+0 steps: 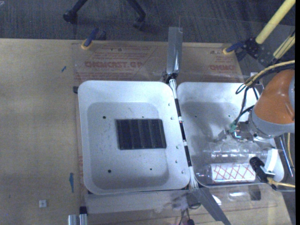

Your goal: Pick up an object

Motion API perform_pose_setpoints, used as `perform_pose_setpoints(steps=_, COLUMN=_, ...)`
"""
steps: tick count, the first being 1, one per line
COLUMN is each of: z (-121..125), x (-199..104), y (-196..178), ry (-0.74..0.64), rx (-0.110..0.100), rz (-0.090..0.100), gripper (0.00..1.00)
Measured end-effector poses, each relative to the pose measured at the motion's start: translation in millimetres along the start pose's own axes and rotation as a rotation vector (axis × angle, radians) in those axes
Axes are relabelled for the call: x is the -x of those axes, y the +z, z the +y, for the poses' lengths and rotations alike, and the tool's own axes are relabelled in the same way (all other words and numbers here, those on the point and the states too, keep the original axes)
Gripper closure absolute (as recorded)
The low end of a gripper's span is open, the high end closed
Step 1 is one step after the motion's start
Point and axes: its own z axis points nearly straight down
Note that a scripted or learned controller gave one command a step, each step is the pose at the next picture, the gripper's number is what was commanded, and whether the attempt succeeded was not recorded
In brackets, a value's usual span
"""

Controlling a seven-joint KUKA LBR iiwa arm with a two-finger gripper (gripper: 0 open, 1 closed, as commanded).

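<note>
Nearest you, a clear plastic bottle with a red-crosshatched white label (232, 170) lies on its side along the right white bin's (197, 102) near wall. Your gripper (236, 132) hangs just beyond it, probably lining up; whether it is released or clenched, you cannot tell.

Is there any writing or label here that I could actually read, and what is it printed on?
"CHEMCAST GP" roughly, in faint red letters on the clear plastic sheet behind the left white bin; partly blurred, so the spelling is uncertain.
Red lettering on the sheet behind the right white bin: too blurred to read.
Clear plastic bottle's white label with red criss-cross lines: a pattern, no readable words.
</note>
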Motion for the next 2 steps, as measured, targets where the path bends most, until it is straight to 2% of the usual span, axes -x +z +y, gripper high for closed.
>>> perform_pose_setpoints(steps=1, z=2.3, x=-1.2, y=-11.3, ry=0.000, rx=0.007, rz=0.001, gripper=1.00)
perform_pose_setpoints(steps=2, z=2.4, x=-1.0, y=-11.2, ry=0.000, rx=0.007, rz=0.001, gripper=0.00)
